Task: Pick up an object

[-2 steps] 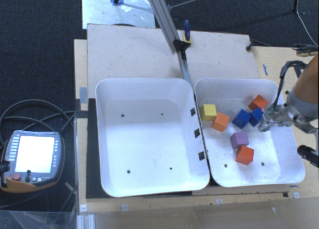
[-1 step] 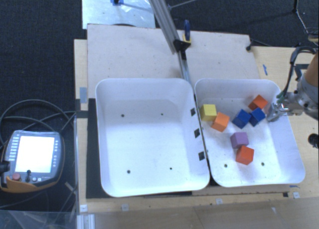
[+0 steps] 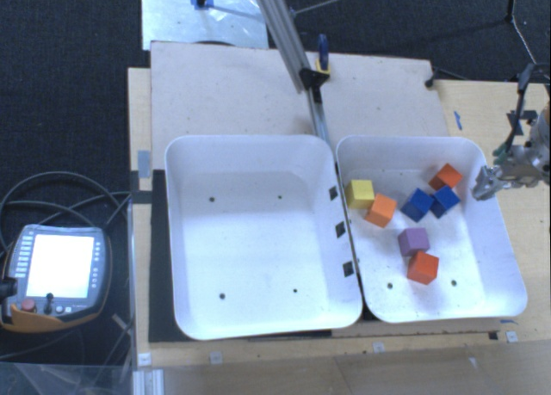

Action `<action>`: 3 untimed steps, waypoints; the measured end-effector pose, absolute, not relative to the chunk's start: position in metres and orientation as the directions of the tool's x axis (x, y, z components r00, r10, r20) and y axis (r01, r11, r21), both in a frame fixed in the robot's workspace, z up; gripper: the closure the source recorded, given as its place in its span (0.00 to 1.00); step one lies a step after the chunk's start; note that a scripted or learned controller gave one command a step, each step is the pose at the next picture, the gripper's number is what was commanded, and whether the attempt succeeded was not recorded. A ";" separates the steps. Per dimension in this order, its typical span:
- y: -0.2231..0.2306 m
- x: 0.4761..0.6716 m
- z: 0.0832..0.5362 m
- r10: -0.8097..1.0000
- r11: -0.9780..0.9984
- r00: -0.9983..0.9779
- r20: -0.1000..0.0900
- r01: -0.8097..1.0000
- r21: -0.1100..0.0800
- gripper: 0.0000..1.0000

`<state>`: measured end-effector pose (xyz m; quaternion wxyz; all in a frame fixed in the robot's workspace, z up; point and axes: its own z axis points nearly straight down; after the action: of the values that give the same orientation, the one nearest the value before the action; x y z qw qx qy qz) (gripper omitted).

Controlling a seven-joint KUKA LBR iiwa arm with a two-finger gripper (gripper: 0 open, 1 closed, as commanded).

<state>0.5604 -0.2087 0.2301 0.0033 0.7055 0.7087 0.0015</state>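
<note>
Hand (image 3: 485,182) at right bin's (image 3: 508,251) rim, grip state unclear, blocks (image 3: 414,241) scattered nearby.

At the right edge of the frame, the gripper (image 3: 487,182) is a small cluster of dull silver-grey metal, with thin dark cables or rods rising above it; finer detail is blurred.

cam: single, fixed above bench (image 3: 387,75), looks down at a slant
range: mid; both bins whole, left bin (image 3: 185,238), right bin (image 3: 491,256)
frame: bench far edge near top, floor round it
</note>
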 end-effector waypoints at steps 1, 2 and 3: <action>-0.209 0.562 0.280 1.000 0.005 -0.005 -0.003 1.000 0.008 1.00; -0.160 0.579 0.264 1.000 0.010 -0.010 0.000 1.000 0.003 1.00; -0.116 0.597 0.252 1.000 0.010 -0.010 0.001 1.000 0.002 1.00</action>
<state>0.5966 -0.1162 0.2516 0.0003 0.7036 0.7106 0.0011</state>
